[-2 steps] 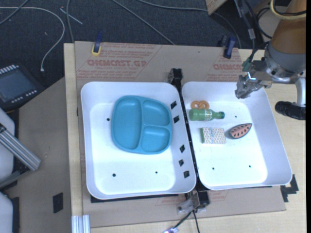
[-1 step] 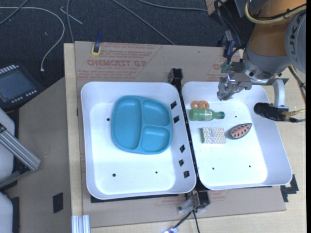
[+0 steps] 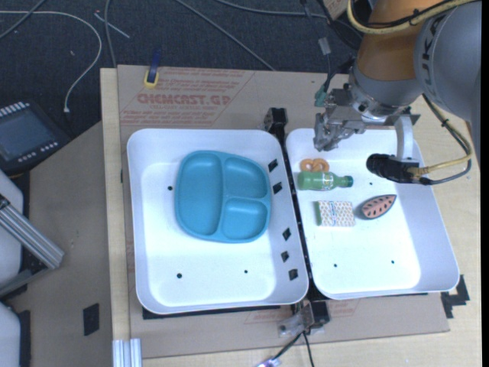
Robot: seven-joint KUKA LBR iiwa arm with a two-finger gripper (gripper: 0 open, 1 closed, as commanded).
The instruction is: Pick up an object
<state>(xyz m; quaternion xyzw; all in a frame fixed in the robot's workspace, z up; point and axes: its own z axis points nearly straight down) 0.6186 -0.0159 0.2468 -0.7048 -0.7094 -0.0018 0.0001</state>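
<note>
Two shallow white bins sit side by side on a tan cardboard-covered bench (image 3: pixel 191 90), meeting along a seam studded with small black clips. Nearest in the right bin (image 3: pixel 382 270) is bare white floor; past that lie a small white packet with a speckled print (image 3: pixel 335 213) and, just to its right, a reddish-brown leaf-shaped object with dark spots (image 3: pixel 377 206), close together but apart. Slightly farther lies a green plastic bottle on its side (image 3: pixel 324 180), its cap pointing right, and just beyond it, touching or nearly so, an orange pretzel-shaped piece (image 3: pixel 313 165). In the left bin (image 3: pixel 149 266), a light-blue divided plastic tray with three compartments (image 3: pixel 223 196) rests flat toward the far half.

Above the far edge of the right bin hangs the two-finger gripper (image 3: pixel 328 138) of the grey arm, just beyond the orange pretzel-shaped piece; whether it is spread or pressed together cannot be told from this angle. No object is seen between its tips. A black cylindrical part (image 3: pixel 390 167) juts out to its right, over the bin. Farther back, thin grey cables (image 3: pixel 114 14) trail across the dark floor.
</note>
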